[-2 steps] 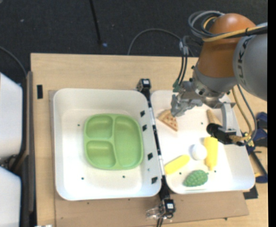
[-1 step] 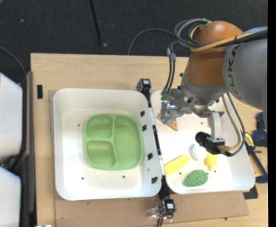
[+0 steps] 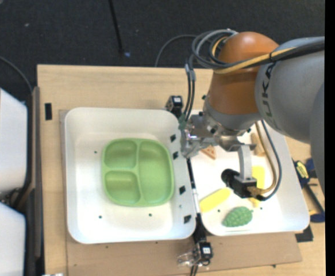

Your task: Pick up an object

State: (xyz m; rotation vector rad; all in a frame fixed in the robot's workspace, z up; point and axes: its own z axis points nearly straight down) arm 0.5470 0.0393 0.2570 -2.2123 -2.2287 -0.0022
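approach step is judged in hand; end effector (image 3: 195,144) state cannot be told; yellow piece (image 3: 214,200) at its 5 o'clock must be reached.

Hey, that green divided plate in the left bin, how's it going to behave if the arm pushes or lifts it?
The green plate looks like stiff moulded plastic, so probably light and rigid. It lies flat on the smooth bin, so a push would likely slide it, not tip it.

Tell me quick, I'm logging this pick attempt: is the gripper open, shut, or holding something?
Gripper: cannot be told. Seen from above, the wrist covers most of it, over the right bin.
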